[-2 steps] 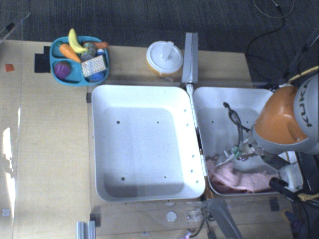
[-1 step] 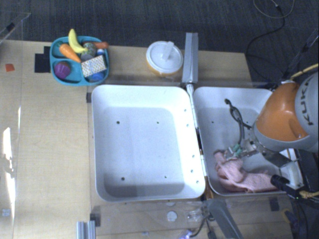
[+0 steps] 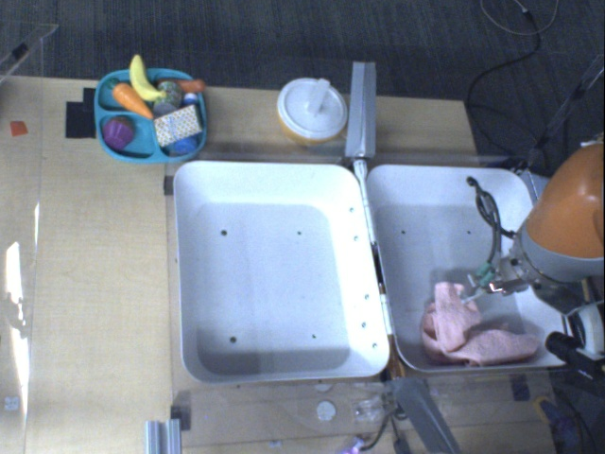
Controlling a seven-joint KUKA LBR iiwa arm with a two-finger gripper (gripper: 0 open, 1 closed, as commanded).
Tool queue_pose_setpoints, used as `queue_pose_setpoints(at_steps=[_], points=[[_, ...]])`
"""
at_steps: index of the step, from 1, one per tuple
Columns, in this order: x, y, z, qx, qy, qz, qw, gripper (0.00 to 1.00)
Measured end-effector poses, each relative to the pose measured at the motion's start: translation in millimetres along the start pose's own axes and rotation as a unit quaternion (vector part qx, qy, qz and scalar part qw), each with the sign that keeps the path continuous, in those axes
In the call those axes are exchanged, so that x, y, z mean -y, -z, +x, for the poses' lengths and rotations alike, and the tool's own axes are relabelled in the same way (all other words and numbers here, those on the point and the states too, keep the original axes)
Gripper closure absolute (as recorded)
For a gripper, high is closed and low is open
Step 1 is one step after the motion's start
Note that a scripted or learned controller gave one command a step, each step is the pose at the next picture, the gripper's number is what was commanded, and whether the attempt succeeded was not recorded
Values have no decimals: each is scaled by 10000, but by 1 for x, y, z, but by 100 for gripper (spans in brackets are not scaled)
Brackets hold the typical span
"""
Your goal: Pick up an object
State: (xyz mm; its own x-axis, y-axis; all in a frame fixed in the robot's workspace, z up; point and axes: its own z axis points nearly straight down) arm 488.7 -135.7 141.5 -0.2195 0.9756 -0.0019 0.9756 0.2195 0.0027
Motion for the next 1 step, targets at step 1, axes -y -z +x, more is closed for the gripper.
queue_pose_setpoints(at_steps=[1], points=[[0, 0, 0, -3, -1, 3, 10000, 0]])
